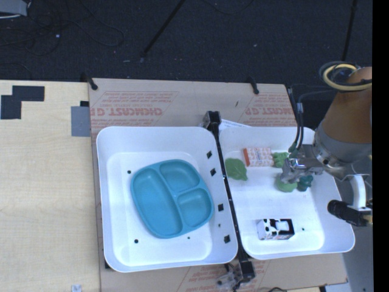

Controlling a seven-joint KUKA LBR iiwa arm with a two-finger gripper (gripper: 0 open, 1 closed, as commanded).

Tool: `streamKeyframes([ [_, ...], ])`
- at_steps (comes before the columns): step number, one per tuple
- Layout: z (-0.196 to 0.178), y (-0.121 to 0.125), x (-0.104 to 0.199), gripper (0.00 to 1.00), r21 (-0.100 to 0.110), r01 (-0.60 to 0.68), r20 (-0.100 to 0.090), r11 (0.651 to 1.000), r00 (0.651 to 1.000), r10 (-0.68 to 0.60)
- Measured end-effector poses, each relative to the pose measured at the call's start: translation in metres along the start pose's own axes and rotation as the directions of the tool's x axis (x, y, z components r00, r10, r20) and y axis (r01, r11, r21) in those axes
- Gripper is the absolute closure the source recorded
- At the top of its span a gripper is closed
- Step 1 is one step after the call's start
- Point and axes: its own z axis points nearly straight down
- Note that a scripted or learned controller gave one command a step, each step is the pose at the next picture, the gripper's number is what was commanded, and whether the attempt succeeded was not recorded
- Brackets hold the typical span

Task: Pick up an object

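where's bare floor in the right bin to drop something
Free: the middle of the right bin, between the green leafy piece and the black-and-white toy. Crowded: the far right, where the gripper sits by the red-striped box and green lumps.

Four small things lie in the right bin (pixel 331 239), any of them open to picking. A green leafy toy (pixel 236 169), soft-looking and crumpled, rests near the bin's left wall, just beside the divider. Next to it, toward the back wall, lies a small flat packet (pixel 258 156) with red and white print, lying face up. Farther right sits a cluster of green toy pieces (pixel 284 176), pale green with a teal bit at its right side; its exact shape is hard to tell. Near the front wall lies a black and white toy (pixel 275 229), on its side, well apart from the others.
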Motion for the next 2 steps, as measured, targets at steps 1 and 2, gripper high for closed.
streamKeyframes([
  [1,-0.026,0.001,-0.001,1.0,0.001,0.005,0.0,1.0,1.0,-0.005],
  [2,-0.022,-0.005,0.041,1.0,0.006,0.007,-0.003,1.0,1.0,-0.007],
])
